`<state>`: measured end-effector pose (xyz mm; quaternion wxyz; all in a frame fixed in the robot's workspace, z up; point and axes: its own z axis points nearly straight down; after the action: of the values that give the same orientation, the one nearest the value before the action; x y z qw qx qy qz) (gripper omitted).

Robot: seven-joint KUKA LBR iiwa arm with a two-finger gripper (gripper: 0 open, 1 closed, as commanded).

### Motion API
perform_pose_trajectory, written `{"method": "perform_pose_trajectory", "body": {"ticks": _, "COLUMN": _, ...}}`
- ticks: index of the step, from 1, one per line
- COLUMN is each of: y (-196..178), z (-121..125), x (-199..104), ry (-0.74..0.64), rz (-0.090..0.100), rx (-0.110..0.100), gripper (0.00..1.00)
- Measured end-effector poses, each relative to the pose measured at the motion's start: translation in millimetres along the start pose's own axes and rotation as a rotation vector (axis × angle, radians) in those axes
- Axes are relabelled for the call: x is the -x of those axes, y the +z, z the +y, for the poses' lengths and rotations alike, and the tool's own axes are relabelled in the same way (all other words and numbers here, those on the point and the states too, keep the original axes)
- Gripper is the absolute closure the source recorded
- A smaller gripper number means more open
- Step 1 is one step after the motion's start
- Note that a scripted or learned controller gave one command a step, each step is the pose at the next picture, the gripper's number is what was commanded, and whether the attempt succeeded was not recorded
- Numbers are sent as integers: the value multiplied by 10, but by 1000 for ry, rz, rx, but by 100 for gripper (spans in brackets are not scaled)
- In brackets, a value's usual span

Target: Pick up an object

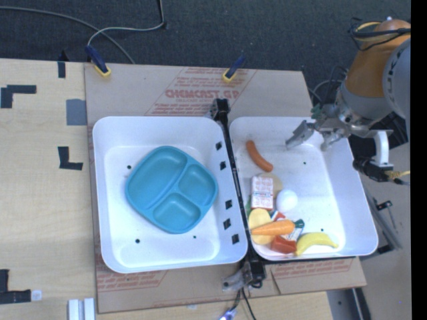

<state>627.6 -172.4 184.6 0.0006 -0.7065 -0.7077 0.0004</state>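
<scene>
1. Two shallow white plastic bins sit side by side on a brown cardboard sheet [193, 92] in the middle of the frame, the left bin [107, 179] and the right bin [347, 199] touching along their inner edges.
2. The left bin holds a light blue plastic divided plate [172, 189] with three compartments, lying flat and turned at an angle, pretty much in the middle of that bin.
3. The grey arm with the orange band [373, 65] comes in from the upper right of the frame, and the two-finger gripper [313, 136] hangs over the upper right part of the right bin.
4. Its fingers are spread apart with nothing between them, one finger [298, 135] pointing down-left toward the bin floor.
5. All the small stuff is over on the left side of the right bin, well apart from the gripper.
6. An orange-red toy sausage [259, 156] lies alone at a slant near the top of that group.
7. Below it is a small printed carton [262, 192], with a white egg-like ball [287, 200] just beside it on the right.
8. At the lower left corner of the right bin things are heaped together: a yellow rounded piece [258, 217], an orange toy carrot [272, 229], a red piece [283, 245] and a yellow toy banana [316, 241].
9. Two yellow-and-blue clamps [99, 60] pin the cardboard at its upper edge.
</scene>
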Motion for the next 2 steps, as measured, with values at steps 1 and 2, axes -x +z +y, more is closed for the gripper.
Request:
{"method": "perform_pose_trajectory", "body": {"ticks": 1, "y": 924, "z": 114, "x": -668, "ry": 0, "rz": 1, "rx": -2, "gripper": 0}}
{"method": "perform_pose_trajectory", "body": {"ticks": 2, "y": 992, "z": 415, "x": -778, "ry": 0, "rz": 0, "rx": 3, "gripper": 0}}
